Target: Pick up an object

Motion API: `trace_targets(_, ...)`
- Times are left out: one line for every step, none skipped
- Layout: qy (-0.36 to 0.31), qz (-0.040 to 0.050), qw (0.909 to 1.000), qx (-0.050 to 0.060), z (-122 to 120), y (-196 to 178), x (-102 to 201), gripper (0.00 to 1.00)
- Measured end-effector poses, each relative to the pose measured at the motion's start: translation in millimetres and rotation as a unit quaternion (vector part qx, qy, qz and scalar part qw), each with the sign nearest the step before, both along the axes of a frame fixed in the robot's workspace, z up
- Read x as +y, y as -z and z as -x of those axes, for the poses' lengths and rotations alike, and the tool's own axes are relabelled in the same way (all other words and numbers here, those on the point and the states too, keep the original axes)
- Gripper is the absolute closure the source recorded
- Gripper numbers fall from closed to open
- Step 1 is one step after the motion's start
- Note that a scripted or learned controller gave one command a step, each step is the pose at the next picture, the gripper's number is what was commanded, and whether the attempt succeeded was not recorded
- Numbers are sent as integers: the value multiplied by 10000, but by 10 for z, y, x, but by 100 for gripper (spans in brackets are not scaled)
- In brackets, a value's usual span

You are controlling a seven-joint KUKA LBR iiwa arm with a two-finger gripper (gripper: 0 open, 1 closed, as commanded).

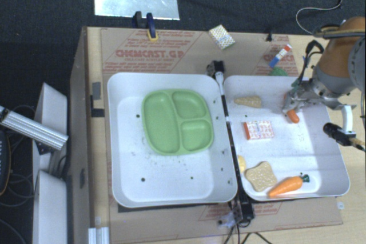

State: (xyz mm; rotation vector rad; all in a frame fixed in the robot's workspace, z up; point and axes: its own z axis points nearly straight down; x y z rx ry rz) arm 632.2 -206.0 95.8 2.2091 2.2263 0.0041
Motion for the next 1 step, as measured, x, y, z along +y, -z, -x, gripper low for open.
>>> trace_targets(13, -9, 10000, 0, 251, -832, 720, 100)
